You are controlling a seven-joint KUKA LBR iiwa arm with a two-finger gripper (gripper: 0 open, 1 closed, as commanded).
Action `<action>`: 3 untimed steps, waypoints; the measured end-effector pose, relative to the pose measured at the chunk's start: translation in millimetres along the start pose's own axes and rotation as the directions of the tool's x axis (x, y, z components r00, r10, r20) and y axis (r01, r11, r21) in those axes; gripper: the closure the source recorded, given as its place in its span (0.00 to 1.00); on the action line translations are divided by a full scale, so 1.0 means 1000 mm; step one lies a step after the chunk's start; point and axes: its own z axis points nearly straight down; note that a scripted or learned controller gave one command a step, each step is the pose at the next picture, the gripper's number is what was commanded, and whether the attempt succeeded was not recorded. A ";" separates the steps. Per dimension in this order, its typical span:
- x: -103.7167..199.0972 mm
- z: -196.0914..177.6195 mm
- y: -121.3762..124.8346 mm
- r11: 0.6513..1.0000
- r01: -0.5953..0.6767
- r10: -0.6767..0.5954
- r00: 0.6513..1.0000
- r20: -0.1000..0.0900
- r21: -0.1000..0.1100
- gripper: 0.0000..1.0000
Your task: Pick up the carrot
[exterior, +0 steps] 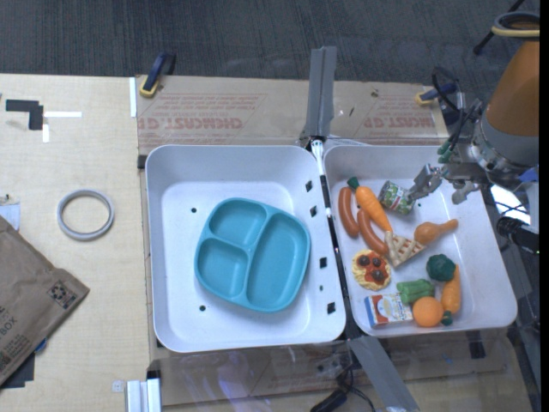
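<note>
The pincer hovers over the right bin, fingers spread, nothing between them. Below it, the carrot lies slanted beside two sausages, just left of a small can. Over in the left bin sits a blue divided plate. A tape ring rests on the worktop.

Bench bears two white bins, tape ring, brown paper bag, cardboard sheet.

Dark grey carpet seen behind pale wood counter; cardboard sheet clamped at back w/ blue-yellow clamp.
</note>
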 end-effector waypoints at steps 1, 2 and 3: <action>0.016 0.114 0.033 0.980 -0.197 0.197 0.980 -0.001 0.000 0.00; -0.058 0.111 0.031 0.993 -0.118 0.118 0.993 0.001 -0.003 0.00; -0.009 0.096 0.080 0.977 -0.211 0.211 0.978 0.006 0.029 0.00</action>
